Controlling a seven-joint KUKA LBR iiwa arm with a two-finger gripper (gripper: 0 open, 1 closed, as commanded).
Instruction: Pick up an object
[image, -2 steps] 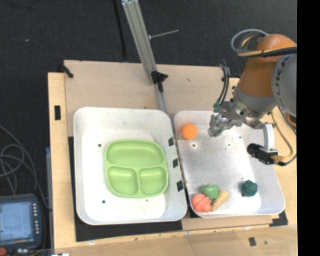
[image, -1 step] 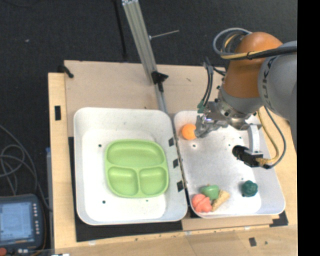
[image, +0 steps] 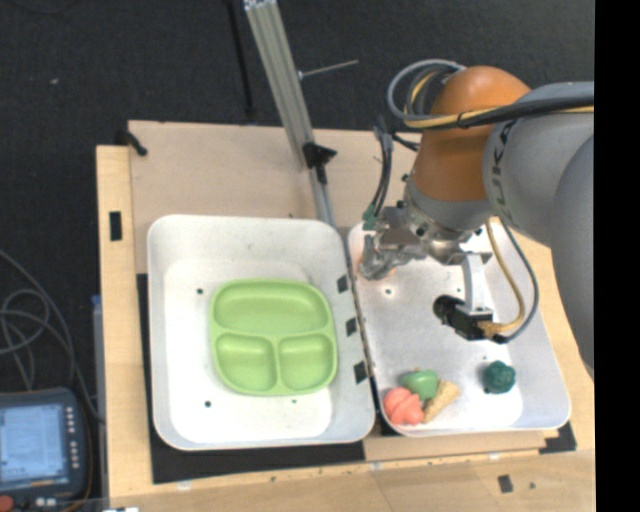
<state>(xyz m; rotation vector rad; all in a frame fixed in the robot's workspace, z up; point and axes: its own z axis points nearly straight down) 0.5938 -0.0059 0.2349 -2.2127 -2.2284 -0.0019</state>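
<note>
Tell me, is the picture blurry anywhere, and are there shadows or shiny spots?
In the camera view, the green tray looks fairly sharp and evenly lit. The gripper is soft and hard to make out. The small toys at the right bin's near edge are a bit fuzzy. The orange band has a mild sheen. Shadows are faint.

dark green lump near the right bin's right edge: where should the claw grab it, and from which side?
Judging from this view: take the dark green lump across its middle, coming straight down from above. It looks small and rounded with no handle, and it sits apart from the other toys, with bare right bin floor around it. The wall on its right probably rules out a sideways approach.
</note>
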